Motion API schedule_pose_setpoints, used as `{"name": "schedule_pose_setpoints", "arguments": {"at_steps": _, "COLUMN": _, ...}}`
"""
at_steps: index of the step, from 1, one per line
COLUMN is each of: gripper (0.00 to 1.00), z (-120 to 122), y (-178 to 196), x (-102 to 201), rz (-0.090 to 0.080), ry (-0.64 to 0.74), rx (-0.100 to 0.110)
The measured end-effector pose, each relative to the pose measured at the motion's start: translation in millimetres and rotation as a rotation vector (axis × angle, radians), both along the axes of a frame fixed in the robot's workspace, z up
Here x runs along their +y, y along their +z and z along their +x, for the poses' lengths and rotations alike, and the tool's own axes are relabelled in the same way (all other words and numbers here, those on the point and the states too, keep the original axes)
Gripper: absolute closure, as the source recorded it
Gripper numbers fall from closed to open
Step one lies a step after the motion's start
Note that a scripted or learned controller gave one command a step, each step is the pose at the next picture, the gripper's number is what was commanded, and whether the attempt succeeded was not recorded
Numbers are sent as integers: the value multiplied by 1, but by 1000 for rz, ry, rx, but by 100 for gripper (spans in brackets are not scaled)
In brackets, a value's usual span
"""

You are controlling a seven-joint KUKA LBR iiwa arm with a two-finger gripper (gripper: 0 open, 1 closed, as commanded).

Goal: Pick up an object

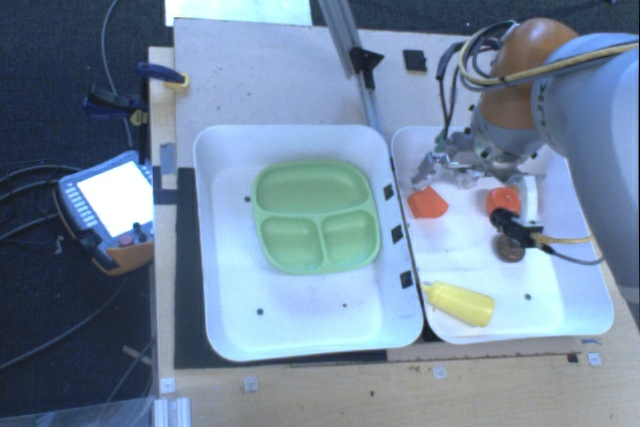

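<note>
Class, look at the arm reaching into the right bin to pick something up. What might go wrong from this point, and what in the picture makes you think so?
1. The hand hangs just above the orange piece, which lies close to the right bin's left wall; the hand may bump that wall as it descends.
2. A second orange piece and a small dark round thing crowd the arm's cables, so they could get nudged.
3. The yellow bottle looks rounded and might roll if touched.
</note>
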State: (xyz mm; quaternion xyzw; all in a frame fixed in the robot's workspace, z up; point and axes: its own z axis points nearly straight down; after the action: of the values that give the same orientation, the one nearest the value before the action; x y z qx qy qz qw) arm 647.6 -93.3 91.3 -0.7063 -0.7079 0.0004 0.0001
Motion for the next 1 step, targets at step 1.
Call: {"name": "schedule_pose_setpoints", "arguments": {"at_steps": 1, "gripper": 100, "z": 2, "y": 14, "x": 0, "rz": 0, "ry": 1, "rx": -6}}
